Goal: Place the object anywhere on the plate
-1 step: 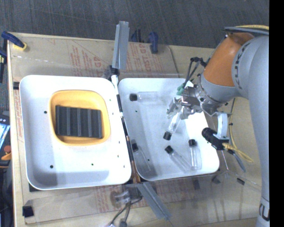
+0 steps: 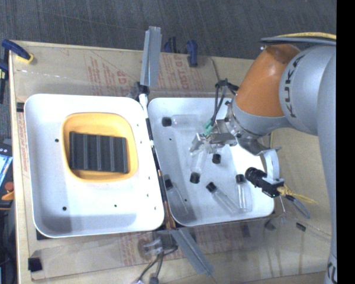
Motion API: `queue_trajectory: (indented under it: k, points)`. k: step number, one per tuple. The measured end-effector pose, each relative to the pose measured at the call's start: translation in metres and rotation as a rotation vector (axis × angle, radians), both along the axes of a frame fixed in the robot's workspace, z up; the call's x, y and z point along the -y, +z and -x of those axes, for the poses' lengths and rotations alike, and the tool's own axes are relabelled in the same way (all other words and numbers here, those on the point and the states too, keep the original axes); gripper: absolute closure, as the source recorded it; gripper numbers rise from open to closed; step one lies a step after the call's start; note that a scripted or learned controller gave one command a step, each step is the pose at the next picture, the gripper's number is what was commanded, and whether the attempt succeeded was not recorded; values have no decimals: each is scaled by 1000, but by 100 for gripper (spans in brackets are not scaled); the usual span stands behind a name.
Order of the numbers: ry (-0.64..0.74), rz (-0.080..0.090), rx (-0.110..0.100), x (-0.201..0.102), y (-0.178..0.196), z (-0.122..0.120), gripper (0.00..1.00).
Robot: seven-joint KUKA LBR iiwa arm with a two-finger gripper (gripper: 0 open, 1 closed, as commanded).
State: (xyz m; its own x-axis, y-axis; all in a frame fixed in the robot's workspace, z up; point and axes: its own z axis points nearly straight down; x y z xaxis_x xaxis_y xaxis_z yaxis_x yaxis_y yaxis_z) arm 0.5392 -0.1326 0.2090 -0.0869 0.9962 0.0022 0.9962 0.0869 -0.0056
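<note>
Clear plastic vials with black caps lay scattered across the right-hand white bin (image 2: 257,209), and none of them sat on the plate. One vial (image 2: 176,122) rested at the bin's eleven o'clock corner, lying flat with its cap pointing to nine o'clock. Another vial (image 2: 242,193) lay at about five o'clock, cap toward twelve, and just beside it at its nine o'clock side a third vial (image 2: 220,195) lay at a slant. A fourth vial (image 2: 173,195) hugged the bin's wall at seven o'clock. A small black cap (image 2: 194,177) sat near the middle of the bin, though its body was too faint to make out.

Over that bin hung the grey arm with the orange band (image 2: 266,90), reaching in from three o'clock. Its gripper (image 2: 213,142) was low over the bin's centre, with a small black piece (image 2: 216,157) just below it at six o'clock. Whether the gripper was apart or together could not be told, and nothing could be seen clamped in it.

Well apart, at nine o'clock, the yellow rounded-square plate with a dark ribbed centre (image 2: 98,120) lay in the middle of the left-hand white bin (image 2: 47,203). Both bins sat on the plywood bench (image 2: 77,64), with a blue clamp (image 2: 15,49) at its ten o'clock corner.
</note>
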Motion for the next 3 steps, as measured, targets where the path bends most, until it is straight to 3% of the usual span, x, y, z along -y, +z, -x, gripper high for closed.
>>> queue_trajectory:
  k: [1, 2, 3]
  points:
    - [280, 1, 4, -52, 20, -39, 100]
    - [520, 1, 5, -111, -18, -82, 100]
    - [735, -2, 1, -130, -18, -73, 100]
